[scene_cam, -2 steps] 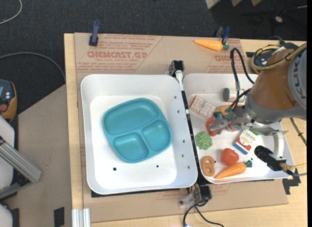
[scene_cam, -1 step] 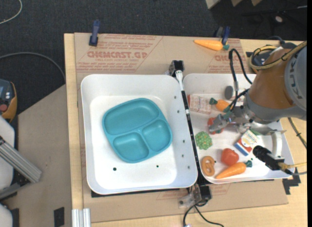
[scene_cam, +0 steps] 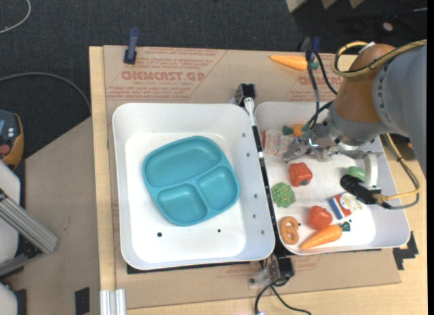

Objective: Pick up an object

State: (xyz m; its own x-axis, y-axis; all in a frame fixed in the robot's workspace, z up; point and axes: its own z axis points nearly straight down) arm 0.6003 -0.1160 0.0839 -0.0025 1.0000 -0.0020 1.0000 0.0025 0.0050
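Grey metal and cabling, that's the gripper (scene_cam: pixel 305 145), low inside the right bin (scene_cam: pixel 390 236) near its upper left part, and whether it's parted or closed, I cannot tell from this angle. Just below it sits a red pepper-shaped toy (scene_cam: pixel 300 173), glossy, blocky, close to the gripper but with nothing visibly clamped round it. Down-left of that pepper, a knobbly green broccoli-like piece (scene_cam: pixel 283 194), rough-textured and round. Below the pepper again, a smooth red tomato-like toy (scene_cam: pixel 320 217), and touching its lower side the orange carrot (scene_cam: pixel 322 237), long axis running at a slant, thick end up-right by a small green tip, pointed end down-left toward the pretzel-shaped piece (scene_cam: pixel 289 229). Right of the pepper, a small blue, white and red packet (scene_cam: pixel 339 205) and a green cylinder (scene_cam: pixel 355 173) further up-right. Up-left of the pepper, a pale crinkly wrapper (scene_cam: pixel 272 142) lies against the bin's left wall. Above the gripper rises the arm's orange band (scene_cam: pixel 356 100), then the grey body running off right. Well to the left of the pepper, the left bin (scene_cam: pixel 129 232) carries a teal three-compartment plate (scene_cam: pixel 190 179), smooth plastic. Another carrot (scene_cam: pixel 290 62) lies on the brown board above the right bin.
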